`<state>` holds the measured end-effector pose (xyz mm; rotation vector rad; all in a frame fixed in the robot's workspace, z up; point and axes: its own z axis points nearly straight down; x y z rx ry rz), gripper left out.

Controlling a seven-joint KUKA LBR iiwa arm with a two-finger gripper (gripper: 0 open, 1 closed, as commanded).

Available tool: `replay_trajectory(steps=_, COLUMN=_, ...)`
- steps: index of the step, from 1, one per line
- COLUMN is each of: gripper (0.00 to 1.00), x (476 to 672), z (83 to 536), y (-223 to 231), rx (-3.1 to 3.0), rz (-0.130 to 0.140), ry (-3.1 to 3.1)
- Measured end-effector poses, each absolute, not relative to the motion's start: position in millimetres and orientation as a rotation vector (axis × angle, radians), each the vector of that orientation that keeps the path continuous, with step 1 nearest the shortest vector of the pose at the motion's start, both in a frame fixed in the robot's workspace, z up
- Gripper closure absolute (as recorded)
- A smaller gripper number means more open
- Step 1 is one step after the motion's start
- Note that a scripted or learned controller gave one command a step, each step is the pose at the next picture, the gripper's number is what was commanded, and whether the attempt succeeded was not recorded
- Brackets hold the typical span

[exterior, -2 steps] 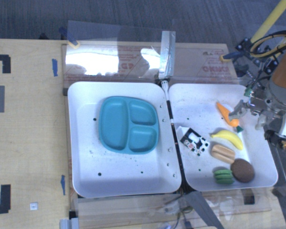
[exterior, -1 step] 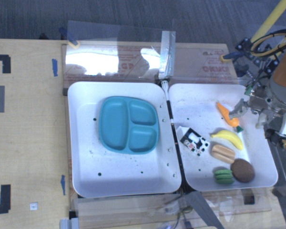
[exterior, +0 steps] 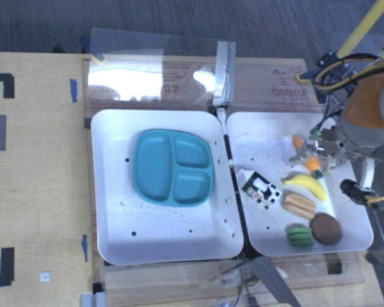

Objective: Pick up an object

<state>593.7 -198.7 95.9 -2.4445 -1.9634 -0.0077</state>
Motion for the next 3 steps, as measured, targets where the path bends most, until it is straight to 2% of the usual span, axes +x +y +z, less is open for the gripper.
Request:
replay_trajectory(steps=1, gripper=0.0, x=547.9, z=87, y=-184, rx=-2.323, rz=-0.006, ry=-2.12)
replay_trajectory(steps=2, gripper=0.0, x=597.9, z=86, y=-191, rx=-2.395, rz=-0.003, ry=-2.038)
replay_trajectory(steps=3, gripper=1.0, x=599.6, z=97, y=-191, rx=-2.396, rz=-0.005, ry=-2.041)
